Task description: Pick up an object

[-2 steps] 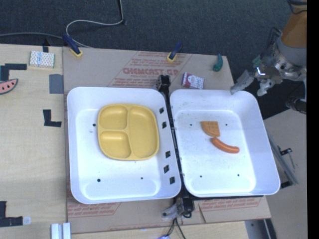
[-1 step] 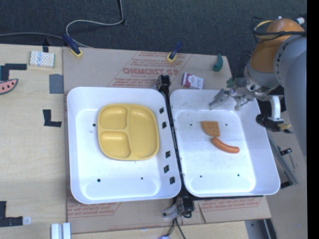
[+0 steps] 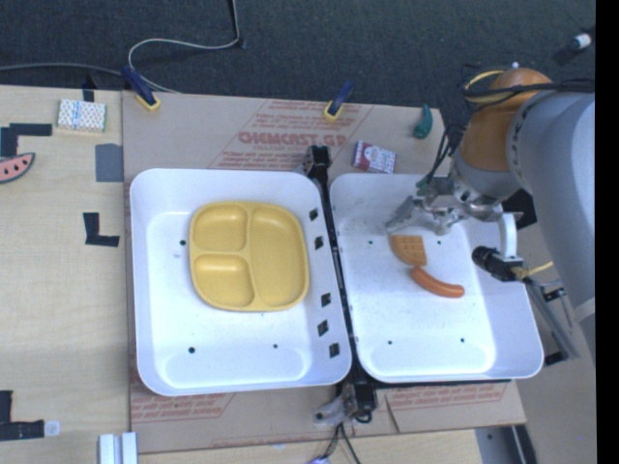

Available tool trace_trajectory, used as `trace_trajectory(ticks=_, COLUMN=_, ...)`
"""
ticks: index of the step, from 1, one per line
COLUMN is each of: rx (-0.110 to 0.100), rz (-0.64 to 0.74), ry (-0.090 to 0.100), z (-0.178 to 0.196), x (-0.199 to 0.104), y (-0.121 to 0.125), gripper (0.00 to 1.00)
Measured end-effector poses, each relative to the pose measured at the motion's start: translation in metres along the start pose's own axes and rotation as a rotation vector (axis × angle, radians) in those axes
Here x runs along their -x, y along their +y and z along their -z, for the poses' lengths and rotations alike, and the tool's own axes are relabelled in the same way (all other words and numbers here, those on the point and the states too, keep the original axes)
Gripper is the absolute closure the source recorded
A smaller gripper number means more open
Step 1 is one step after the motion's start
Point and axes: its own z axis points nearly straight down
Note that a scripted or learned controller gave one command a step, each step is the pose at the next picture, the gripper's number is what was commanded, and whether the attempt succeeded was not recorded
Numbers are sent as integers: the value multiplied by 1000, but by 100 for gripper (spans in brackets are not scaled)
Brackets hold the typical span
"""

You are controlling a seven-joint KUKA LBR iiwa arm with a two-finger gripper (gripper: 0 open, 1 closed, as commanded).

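Observation:
In the right bin (image 3: pixel 484 341) lie two objects: an orange waffle-like piece (image 3: pixel 409 249) and, just to its lower right, an orange-red sausage (image 3: pixel 437 283). My gripper (image 3: pixel 422 223) hovers at the bin's back part, directly behind the waffle piece and very close to it. Its metal fingers (image 3: pixel 397 222) are spread and stand open, with nothing between them. The grey arm with its orange band (image 3: pixel 493 124) comes in from the right.
A yellow divided plate (image 3: pixel 249 255) lies in the left bin (image 3: pixel 160 356). A small red and white packet (image 3: pixel 373 157) and a green clip (image 3: pixel 424 121) sit on the cardboard behind the right bin. The dividing wall (image 3: pixel 329 259) separates the bins.

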Motion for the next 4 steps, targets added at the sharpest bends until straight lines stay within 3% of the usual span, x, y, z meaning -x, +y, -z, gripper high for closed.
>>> trace_trajectory(ticks=1, rx=4, rz=1, ry=-2, z=10, x=0, y=1, gripper=100)
trace_trajectory(ticks=2, rx=3, rz=1, ry=-2, z=10, x=0, y=1, gripper=0)
trace_trajectory(ticks=3, rx=2, rz=1, ry=-1, z=19, x=0, y=1, gripper=100)
trace_trajectory(ticks=4, rx=2, rz=2, ry=-1, z=19, x=0, y=1, gripper=0)
